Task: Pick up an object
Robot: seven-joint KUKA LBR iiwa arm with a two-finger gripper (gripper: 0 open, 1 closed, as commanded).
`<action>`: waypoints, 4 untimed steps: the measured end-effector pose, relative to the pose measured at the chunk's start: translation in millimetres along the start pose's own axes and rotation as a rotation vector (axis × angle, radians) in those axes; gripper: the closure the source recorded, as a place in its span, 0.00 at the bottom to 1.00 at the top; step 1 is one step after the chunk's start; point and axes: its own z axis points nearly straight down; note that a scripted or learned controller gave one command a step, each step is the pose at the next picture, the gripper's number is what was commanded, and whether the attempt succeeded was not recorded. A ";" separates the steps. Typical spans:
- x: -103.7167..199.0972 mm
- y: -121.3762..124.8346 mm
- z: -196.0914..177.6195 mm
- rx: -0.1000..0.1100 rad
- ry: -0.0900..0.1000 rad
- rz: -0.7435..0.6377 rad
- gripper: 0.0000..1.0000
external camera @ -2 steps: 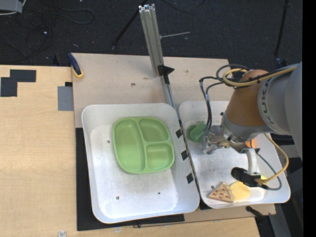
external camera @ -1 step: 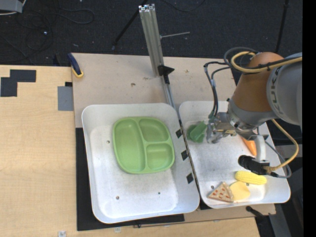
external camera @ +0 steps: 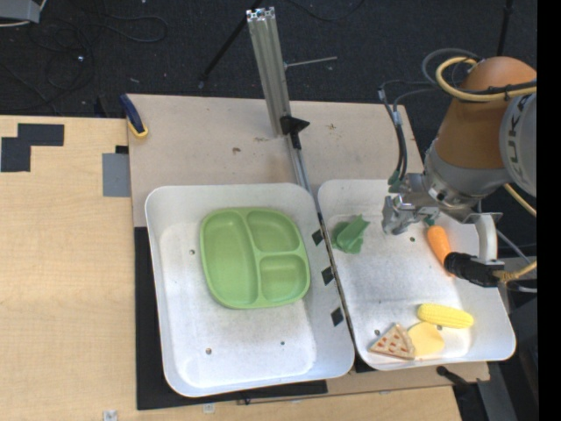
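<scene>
Hovering over right bin [external camera: 491, 345], upper part: gripper [external camera: 396, 216] (finger spacing cannot be told). Green object [external camera: 351, 233] just left of gripper, near bin divider. Carrot [external camera: 437, 239] right of gripper. Corn [external camera: 445, 316], cheese wedge [external camera: 427, 340], waffle piece [external camera: 392, 344] at lower right. Left bin [external camera: 175, 358]: green divided plate [external camera: 255, 257], centre.

- The desk [external camera: 210, 134], a tan board surface, carries two shallow white plastic bins side by side.
- The left bin [external camera: 175, 340] and the right bin [external camera: 386, 323] touch along their inner edges.
- An upright silver metal post [external camera: 270, 73] stands on the desk behind the bins.
</scene>
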 end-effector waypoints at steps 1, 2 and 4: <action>-1.2 0.1 -8.7 0.005 0.001 0.000 1.00; 49.3 -1.3 -15.2 0.005 0.003 -0.004 1.00; 168.8 5.6 2.2 0.006 0.001 -0.004 1.00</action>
